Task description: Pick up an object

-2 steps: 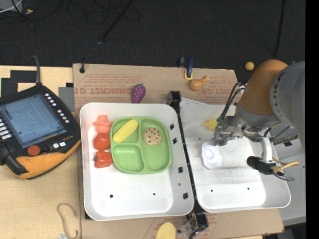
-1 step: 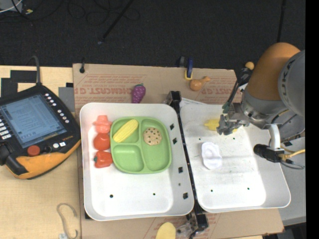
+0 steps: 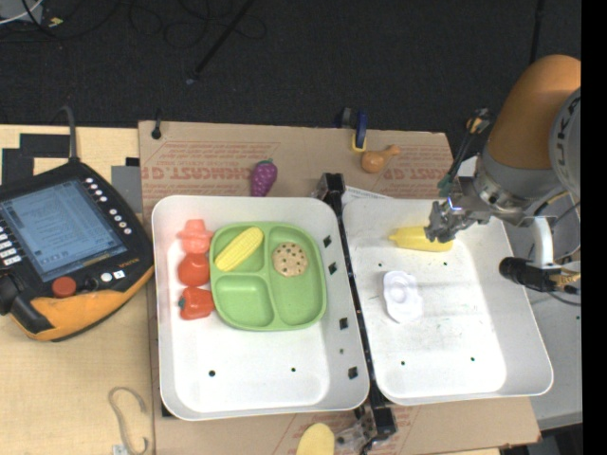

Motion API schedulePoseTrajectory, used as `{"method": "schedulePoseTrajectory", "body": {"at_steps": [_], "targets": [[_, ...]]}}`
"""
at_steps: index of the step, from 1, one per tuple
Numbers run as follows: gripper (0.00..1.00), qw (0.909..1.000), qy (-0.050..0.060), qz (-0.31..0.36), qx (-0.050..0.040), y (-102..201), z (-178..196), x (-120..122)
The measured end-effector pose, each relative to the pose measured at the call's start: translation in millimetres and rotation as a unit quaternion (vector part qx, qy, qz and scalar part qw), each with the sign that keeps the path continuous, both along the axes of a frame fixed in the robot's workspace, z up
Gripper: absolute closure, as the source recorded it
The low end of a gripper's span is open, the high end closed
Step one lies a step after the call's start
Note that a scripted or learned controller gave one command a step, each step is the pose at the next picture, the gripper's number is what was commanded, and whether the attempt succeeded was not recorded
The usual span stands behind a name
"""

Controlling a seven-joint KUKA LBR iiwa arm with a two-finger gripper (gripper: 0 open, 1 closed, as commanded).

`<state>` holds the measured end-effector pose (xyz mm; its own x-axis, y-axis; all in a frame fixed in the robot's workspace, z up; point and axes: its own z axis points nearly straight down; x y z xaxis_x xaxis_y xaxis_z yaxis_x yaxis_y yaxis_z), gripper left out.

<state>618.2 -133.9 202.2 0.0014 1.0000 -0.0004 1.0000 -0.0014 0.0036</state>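
**Pick not done yet, gripper down on the yellow piece**

From my end: gripper (image 3: 442, 224) is low in the right bin (image 3: 512, 368), at its far side, right at the right-hand end of the yellow banana-like piece (image 3: 417, 240). The piece lies flat on the bin floor, not lifted. I cannot tell how the gripper is set or whether it has any hold; that spot is too dark and small from this camera.

Done, as I judge it: approach and descent to a target. Left: a confirmed grasp, then the lift clear of the bin.

Other candidates:
- 1 white object (image 3: 401, 295) mid right bin, well apart from the gripper
- left bin (image 3: 247, 387): green divided tray (image 3: 261, 301) holding a corn cob (image 3: 237, 247) and a cookie (image 3: 289, 259); 3 red and pink toys (image 3: 193, 271) just beside the tray

I'd call it roughly halfway, with the risky part ahead
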Motion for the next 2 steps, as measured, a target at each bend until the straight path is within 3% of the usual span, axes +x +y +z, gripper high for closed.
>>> {"method": "schedulePoseTrajectory", "body": {"at_steps": [1, 2], "targets": [[1.0, 1.0, 0.001, 0.0, 0.0003, -2, 27, 0], [1.0, 1.0, 0.003, 0.002, 0.0012, 41, 21, 1]]}}
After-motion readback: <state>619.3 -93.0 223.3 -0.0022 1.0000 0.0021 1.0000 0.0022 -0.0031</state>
